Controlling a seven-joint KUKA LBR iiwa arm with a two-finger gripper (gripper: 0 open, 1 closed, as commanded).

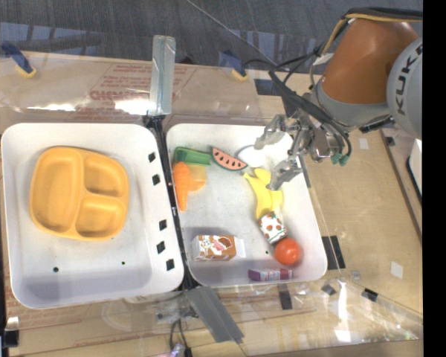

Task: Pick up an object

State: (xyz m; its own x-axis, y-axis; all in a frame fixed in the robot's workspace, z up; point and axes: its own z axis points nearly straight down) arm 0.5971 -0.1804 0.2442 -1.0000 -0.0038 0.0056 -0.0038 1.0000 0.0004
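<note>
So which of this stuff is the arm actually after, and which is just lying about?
Belongs to the job (anything here could be picked):
gripper, above the right bin
banana
watermelon slice
carrot
tomato
small bottle
carton

Just lying about:
yellow divided plate in the left bin
tape strip on the bench

One fixed overhead camera, slanted down on both white bins [163,199]; arm [364,65] from right

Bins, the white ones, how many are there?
2. The left bin holds a yellow tray; the right bin holds toy food, like a banana.
</note>
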